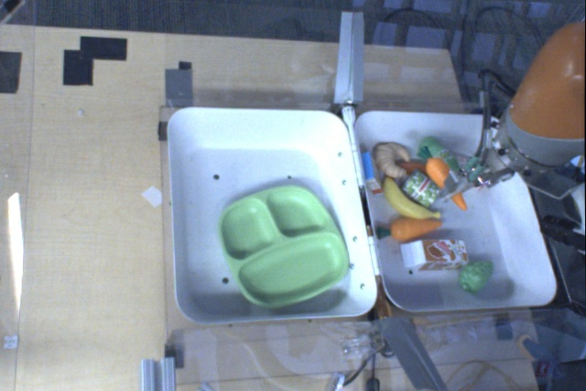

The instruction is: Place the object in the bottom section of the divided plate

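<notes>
Your gripper [472,174] sits by the carrot [438,170], can [420,190] & banana [406,200]; can't tell, maybe grabbing. Green plate [285,244] is in the left bin [192,215].

Both bins are white: the left bin [188,224] and the right bin [522,233]. The divided plate [284,244] is light green throughout. The banana [406,200] is yellow. The carrot [414,229] is orange, as is a second carrot [439,171]. The small carton [436,254] is white with a red printed pattern. The broccoli piece [475,276] is green. The can [422,189] carries a green and white label. The ginger-like root [392,157] is beige. The arm [549,101] shows an orange band above grey. The bench top [82,197] is pale wood with black square markings [92,58]
</notes>
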Motion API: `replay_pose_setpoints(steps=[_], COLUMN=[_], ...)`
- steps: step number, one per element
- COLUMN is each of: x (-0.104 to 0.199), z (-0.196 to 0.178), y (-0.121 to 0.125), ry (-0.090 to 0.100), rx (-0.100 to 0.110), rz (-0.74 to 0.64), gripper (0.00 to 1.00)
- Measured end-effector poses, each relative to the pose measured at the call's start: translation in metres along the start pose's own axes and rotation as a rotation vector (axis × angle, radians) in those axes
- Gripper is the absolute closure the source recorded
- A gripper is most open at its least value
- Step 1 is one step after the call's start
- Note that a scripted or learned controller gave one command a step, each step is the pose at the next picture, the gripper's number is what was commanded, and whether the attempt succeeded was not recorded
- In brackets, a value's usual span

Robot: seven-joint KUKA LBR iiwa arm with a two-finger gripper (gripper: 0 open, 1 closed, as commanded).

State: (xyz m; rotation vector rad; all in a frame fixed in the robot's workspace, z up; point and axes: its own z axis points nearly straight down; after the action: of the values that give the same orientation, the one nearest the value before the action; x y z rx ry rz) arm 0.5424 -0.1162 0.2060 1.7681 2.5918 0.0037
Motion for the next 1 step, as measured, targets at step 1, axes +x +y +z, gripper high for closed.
replay_pose_setpoints(steps=[1], x=[0.0823], z=[-0.0181], y=[0.0169], ry=[0.0], rx=[-0.003], rz=[-0.536], gripper=[1.0])
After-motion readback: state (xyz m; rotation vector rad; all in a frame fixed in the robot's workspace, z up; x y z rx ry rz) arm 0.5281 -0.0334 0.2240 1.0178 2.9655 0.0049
